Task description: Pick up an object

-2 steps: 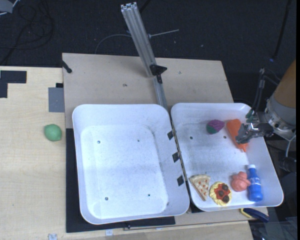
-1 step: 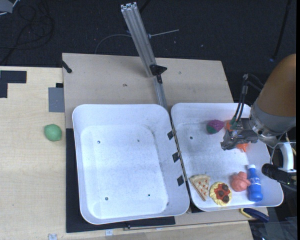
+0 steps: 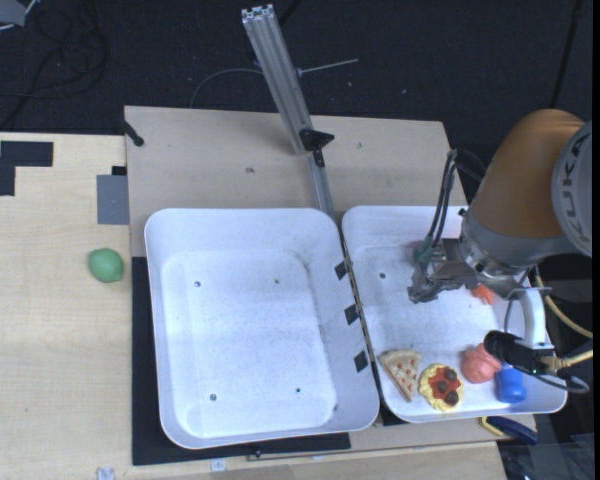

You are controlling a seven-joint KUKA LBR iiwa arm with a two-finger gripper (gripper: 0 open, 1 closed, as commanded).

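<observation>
Two white bins sit side by side: one at centre frame, one to its right. Along the lower edge of the right one lie one pizza slice, one round red-and-yellow piece, one pink lump and one blue piece. One green ball rests on the counter at left.

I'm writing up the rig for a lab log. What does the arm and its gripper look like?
The arm is grey with a bulky orange band above the wrist. The gripper is dark grey metal, and thin dark cables run up from it along the wrist.
</observation>
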